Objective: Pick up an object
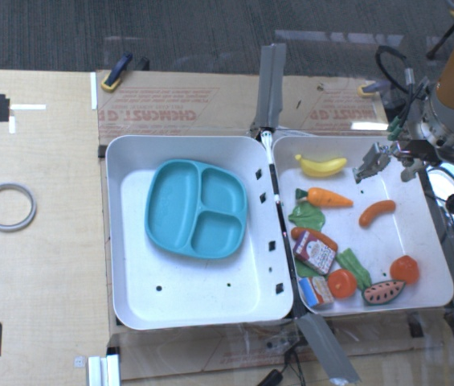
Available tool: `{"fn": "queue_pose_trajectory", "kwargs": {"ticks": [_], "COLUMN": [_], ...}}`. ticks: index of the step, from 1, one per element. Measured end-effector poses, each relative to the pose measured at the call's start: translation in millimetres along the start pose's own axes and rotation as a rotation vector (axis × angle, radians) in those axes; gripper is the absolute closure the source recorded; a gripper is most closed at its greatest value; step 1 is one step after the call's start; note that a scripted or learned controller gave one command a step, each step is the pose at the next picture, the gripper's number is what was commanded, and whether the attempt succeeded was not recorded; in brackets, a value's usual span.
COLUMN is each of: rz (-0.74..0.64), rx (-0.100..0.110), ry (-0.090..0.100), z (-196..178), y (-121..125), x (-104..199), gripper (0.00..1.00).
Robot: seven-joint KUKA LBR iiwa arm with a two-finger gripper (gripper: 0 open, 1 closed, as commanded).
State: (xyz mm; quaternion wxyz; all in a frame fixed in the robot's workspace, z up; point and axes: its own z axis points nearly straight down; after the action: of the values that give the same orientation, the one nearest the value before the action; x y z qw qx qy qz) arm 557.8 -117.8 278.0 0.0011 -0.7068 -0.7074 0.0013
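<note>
Reaching in from the right, wrist tilted down over the right bin (pixel 431 240). Tool (pixel 389 164) spread open, gripping nothing, poised above a sausage (pixel 377 212), beside a banana (pixel 321 165).

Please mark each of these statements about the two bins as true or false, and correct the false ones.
1. The blue plate lies in the left bin. True.
2. The banana rests on the blue plate. False: it lies in the right bin, near its far edge.
3. The gripper holds the sausage. False: the sausage lies on the bin floor, apart from the gripper.
4. The carrot lies between the banana and the ketchup packet. True.
</note>
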Motion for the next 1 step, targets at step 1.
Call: {"fn": "queue_pose_trajectory", "kwargs": {"ticks": [1], "rz": [-0.076], "rx": [0.0], "ry": [0.0], "z": [162.1], "y": [36.6], "x": [-41.1], "gripper": [0.0]}}
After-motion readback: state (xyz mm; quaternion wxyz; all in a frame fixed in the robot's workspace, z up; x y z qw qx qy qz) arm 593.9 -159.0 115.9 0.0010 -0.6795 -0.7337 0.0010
